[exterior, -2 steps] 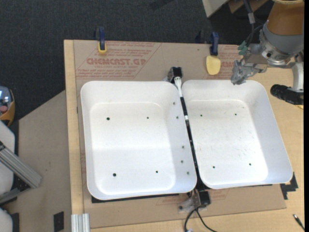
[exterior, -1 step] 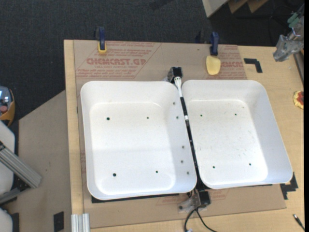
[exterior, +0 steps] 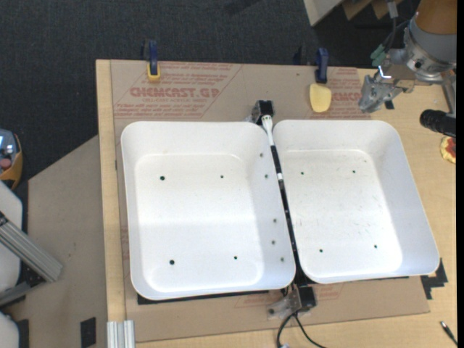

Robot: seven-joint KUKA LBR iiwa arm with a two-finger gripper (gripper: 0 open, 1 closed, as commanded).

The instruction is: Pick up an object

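Small pale yellow object (exterior: 320,98) lying on the brown board (exterior: 217,85) just behind the right bin (exterior: 406,194), gripper (exterior: 373,95) hovering beside it to the right, nothing between the fingers, their spread too blurred to tell, left bin (exterior: 134,194) alongside, blue clamps (exterior: 151,55) on the back edge.

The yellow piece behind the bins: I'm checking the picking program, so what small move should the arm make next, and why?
Probably shift the gripper toward the yellow piece. It lies on the board just behind the right bin, beside the gripper and apart from it, and looks like the nearest thing to pick.
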